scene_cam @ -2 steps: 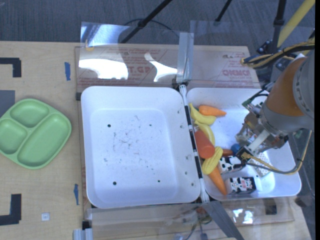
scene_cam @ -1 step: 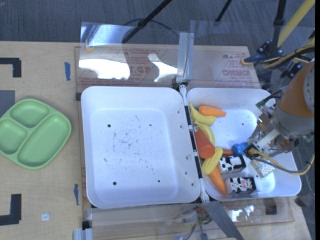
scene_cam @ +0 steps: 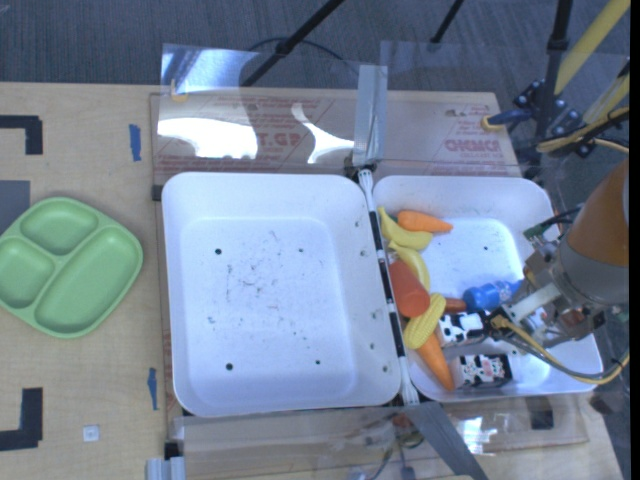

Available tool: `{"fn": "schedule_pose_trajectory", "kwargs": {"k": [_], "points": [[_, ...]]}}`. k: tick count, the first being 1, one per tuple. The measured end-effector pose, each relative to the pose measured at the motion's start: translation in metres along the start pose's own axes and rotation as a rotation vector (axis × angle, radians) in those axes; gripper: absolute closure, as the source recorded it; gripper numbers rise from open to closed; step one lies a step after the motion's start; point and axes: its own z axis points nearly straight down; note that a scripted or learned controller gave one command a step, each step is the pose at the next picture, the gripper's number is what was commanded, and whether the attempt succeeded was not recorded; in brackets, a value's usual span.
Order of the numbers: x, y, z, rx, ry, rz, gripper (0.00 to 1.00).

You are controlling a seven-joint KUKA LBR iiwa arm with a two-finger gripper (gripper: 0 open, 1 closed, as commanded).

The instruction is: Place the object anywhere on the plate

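Pale plywood desk seen from above, bearing two shallow white plastic bins side by side. The left bin, a smooth moulded tray with rounded corners, shows a scuffed, finely scratched floor with a few small dark holes. The right bin holds a cluster of toy items along its left wall: a yellow plastic banana near the far left corner, an orange carrot-shaped piece touching it, a red-orange tapered cylinder lying lengthwise, a yellow corn-like piece over its near end, and a second orange carrot toward the near edge. A small blue plastic object lies near the bin's middle. Two black-and-white cow-patterned blocks sit close together, one beside the corn piece and one at the near edge.

The pincer of the grey arm, with its orange band, hangs over the right side of this bin, just beside the blue object and the cow blocks; whether it is spread or pressed together cannot be told, and wiring covers much of it.

A light green, matte plastic plate with three compartments rests near the desk's left edge, well apart from both bins. Behind the bins a clear sheet carries red printed lettering, mirrored and unreadable. Blue tape marks dot the desk.
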Motion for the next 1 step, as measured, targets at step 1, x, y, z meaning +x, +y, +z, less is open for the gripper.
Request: {"fn": "schedule_pose_trajectory", "kwargs": {"k": [1], "points": [[0.0745,0.0704,-0.0758,-0.004,0.002,0.167,1.00]]}}
